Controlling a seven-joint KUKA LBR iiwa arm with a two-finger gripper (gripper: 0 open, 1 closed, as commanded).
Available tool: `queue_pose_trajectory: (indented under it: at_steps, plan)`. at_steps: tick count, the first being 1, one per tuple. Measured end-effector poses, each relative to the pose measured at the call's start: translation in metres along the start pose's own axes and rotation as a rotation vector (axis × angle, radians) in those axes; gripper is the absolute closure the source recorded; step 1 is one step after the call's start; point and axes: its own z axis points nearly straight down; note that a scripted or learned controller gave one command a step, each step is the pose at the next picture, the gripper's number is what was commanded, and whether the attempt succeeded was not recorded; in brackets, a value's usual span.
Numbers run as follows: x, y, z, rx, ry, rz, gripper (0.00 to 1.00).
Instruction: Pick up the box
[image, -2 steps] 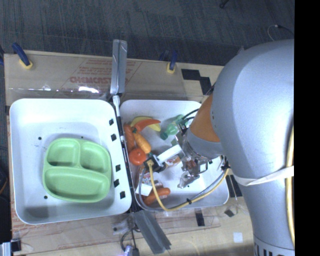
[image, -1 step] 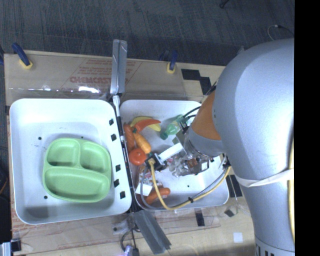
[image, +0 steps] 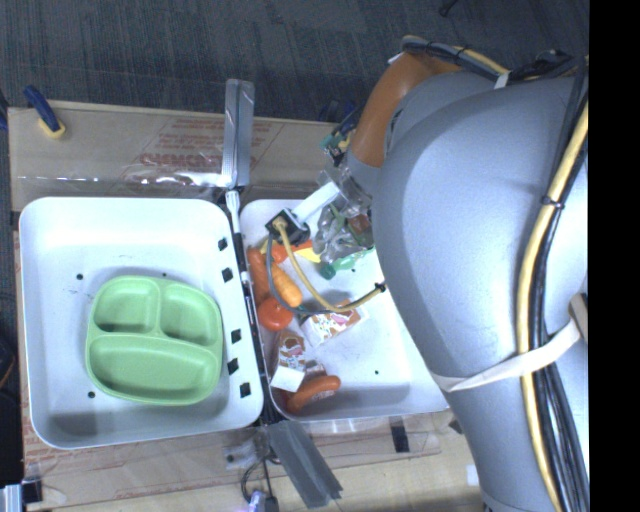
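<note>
In the right bin (image: 400, 355) lies a small white box with red print (image: 328, 324), flat near the middle. A second printed carton (image: 290, 360) lies closer to the front left corner. My gripper (image: 338, 232) hangs over the bin's back part, above and a little behind the box, close to a green and yellow item (image: 338, 262). The big grey arm covers the bin's right side and hides what lies beneath it.
Orange carrot-like pieces (image: 275, 285) lie along the right bin's left wall, and a sausage (image: 315, 388) sits by its front edge. A yellow cable (image: 305, 285) loops down from the wrist. The left bin (image: 50, 240) holds a green divided plate (image: 155, 335).
</note>
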Motion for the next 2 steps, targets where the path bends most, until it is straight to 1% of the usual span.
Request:
queue_pose_trajectory:
  at_steps: [1, 2]
  plan:
    - [0.0, 0.0, 0.0, 0.001, -0.001, 0.0, 0.0]
    - [-0.044, 0.02, 0.073, -0.002, 0.01, -0.048, 0.0]
